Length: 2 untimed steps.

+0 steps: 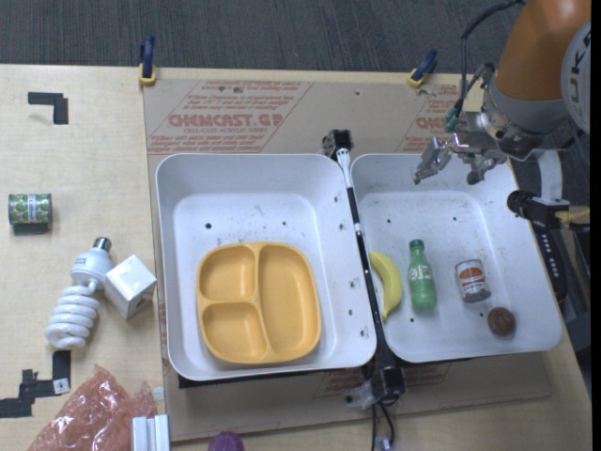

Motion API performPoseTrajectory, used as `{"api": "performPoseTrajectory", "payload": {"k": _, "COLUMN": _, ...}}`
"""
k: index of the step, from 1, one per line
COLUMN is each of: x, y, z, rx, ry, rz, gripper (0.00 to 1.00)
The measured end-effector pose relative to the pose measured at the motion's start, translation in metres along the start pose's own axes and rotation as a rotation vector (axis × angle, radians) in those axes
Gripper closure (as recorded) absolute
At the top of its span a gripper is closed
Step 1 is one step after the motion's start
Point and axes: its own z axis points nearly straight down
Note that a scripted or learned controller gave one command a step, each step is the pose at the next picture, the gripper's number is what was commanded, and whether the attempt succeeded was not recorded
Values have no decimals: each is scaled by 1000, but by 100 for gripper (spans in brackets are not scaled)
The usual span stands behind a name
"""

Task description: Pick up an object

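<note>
Arm: grey with orange band, entering at 2 o'clock, poised over the upper edge of the right bin (526,341).
Gripper (455,164): fingers spread apart, nothing between them; it hangs above the bin's far wall, well apart from every item inside.
Right bin contents: banana (387,282) lying against the left wall at 9 o'clock of the bin; green bottle (422,275) lying flat just beside the banana, cap toward 12 o'clock; small can (472,281) with red and white label, to the right of the bottle; dark brown round object (501,321) at 5 o'clock of the bin, near the can.
Obstructions: the bin floor directly under the gripper is bare; the banana and bottle lie close together, the can and round object stand apart from them.
Left bin (178,280): holds a yellow divided plate (258,301), three compartments, resting toward the near wall.
Bench, 9 o'clock: green tin (29,209), spiral light bulb (77,299), white cube (130,286) touching the bulb's base.
Bench, 7 o'clock: pink mesh bag (89,412).
Far edge: two blue clamps (147,59) holding the cardboard sheet (235,116).
</note>
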Motion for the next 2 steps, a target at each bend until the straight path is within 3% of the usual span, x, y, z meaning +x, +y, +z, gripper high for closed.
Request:
{"api": "performPoseTrajectory", "payload": {"k": 1, "x": -48, "y": 24, "z": 92, "rx": -1, "ry": 0, "rz": 2, "gripper": 0}}
{"api": "performPoseTrajectory", "payload": {"k": 2, "x": -7, "y": -23, "z": 148, "rx": -1, "ry": 0, "rz": 2, "gripper": 0}}
